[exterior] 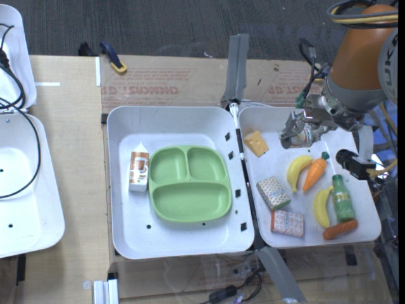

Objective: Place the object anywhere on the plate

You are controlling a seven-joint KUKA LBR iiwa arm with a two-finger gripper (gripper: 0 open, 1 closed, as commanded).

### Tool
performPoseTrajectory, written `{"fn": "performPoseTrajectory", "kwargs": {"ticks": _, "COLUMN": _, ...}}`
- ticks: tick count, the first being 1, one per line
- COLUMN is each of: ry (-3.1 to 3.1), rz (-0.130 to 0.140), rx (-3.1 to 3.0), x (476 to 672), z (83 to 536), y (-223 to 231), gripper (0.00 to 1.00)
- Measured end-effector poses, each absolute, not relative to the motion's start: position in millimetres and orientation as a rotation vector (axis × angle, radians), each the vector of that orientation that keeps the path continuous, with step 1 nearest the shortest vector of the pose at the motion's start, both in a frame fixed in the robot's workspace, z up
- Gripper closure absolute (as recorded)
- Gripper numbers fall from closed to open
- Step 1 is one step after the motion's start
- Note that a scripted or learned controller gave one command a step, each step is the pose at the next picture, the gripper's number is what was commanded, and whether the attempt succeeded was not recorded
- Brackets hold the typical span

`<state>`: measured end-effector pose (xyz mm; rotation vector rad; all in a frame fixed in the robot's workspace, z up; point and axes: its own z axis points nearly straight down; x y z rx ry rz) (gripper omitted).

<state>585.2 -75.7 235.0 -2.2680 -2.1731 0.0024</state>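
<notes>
A: Camera view is showing the gripper (302, 133) hanging over the upper part of the right bin (367, 230). Something small and pale is sitting between its fingers, though I cannot tell what it is, or whether the fingers are truly clamping it.

B: And the plate (190, 183)?

A: It is lying in the left bin (120, 189), green and three-sectioned, with a small carton (138, 167) just beside its left edge.

B: So what is the carry asking for?

A: In my judgement, lifting high enough to clear the divider (238, 144) between the bins, travelling left, then lowering over a compartment's middle, away from the ridges. The cheese wedge (256, 143) and banana (297, 170) are lying near the gripper, so rising straight up is looking safest.
</notes>
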Motion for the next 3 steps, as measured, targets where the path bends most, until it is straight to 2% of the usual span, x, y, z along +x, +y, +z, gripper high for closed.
{"fn": "performPoseTrajectory", "kwargs": {"ticks": 1, "ry": -2.487, "rz": 0.003, "rx": -1.919, "x": 589.3, "z": 242, "y": -4, "gripper": 1.0}}
{"fn": "performPoseTrajectory", "kwargs": {"ticks": 2, "ry": -2.504, "rz": 0.005, "rx": -1.895, "x": 556.1, "z": 204, "y": 72, "gripper": 1.0}}
{"fn": "performPoseTrajectory", "kwargs": {"ticks": 3, "ry": -2.216, "rz": 0.007, "rx": -2.224, "x": 560.7, "z": 190, "y": 58, "gripper": 1.0}}
